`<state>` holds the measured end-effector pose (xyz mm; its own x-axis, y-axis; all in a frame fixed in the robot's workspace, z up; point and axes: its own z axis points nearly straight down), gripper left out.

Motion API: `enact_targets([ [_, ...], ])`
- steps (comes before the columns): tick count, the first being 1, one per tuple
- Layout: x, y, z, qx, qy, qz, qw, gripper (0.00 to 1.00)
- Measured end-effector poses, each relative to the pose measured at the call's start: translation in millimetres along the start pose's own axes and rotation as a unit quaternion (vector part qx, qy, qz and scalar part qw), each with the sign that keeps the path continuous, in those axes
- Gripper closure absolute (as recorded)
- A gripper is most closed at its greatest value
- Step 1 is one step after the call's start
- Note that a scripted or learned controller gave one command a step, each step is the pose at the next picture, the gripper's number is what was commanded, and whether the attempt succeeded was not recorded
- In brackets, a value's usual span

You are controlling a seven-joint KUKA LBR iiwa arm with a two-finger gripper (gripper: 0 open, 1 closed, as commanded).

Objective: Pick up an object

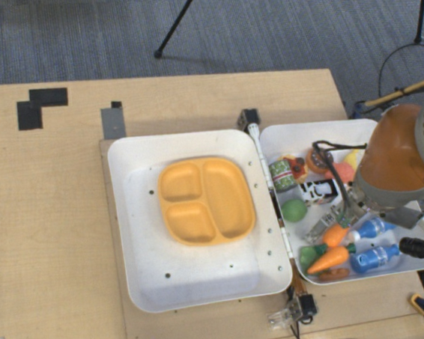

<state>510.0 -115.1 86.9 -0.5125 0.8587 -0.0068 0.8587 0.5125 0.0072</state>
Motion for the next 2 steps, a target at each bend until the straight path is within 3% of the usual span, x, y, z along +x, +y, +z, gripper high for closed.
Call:
enact_targets([
  [1,27.3,-5.7,-1.0,-0.002,-0.002,-0.255,0.967,0.0],
  [2,27.3,-5.7,-0.9,-0.002,-0.002,-0.255,0.967,0.0],
])
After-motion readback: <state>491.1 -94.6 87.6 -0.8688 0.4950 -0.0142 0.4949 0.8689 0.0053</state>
